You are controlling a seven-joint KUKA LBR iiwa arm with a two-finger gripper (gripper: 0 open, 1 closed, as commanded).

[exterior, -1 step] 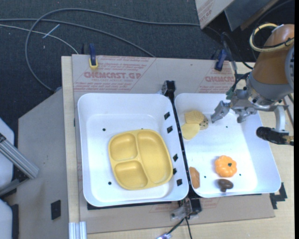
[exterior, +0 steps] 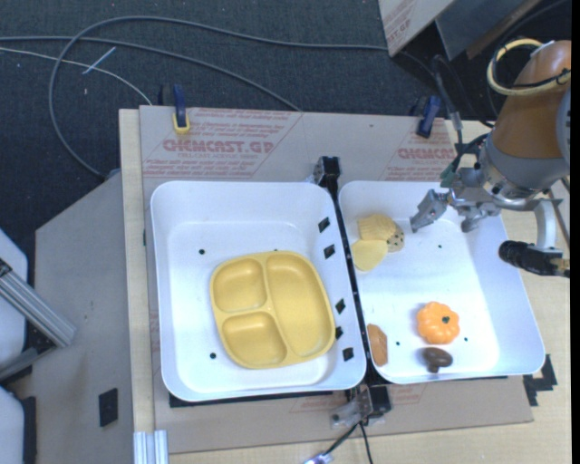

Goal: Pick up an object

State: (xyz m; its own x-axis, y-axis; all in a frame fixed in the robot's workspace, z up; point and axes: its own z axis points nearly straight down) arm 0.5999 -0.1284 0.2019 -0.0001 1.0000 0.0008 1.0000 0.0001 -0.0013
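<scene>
Gripper (exterior: 449,210) open over R bin (exterior: 507,299) (white), bench (exterior: 272,136), dark carpet (exterior: 72,100)

Dark carpeted floor (exterior: 82,109) crossed by grey cables (exterior: 91,45) surrounds a cardboard-topped bench (exterior: 245,136); a cardboard box (exterior: 408,20) sits beyond.
</scene>
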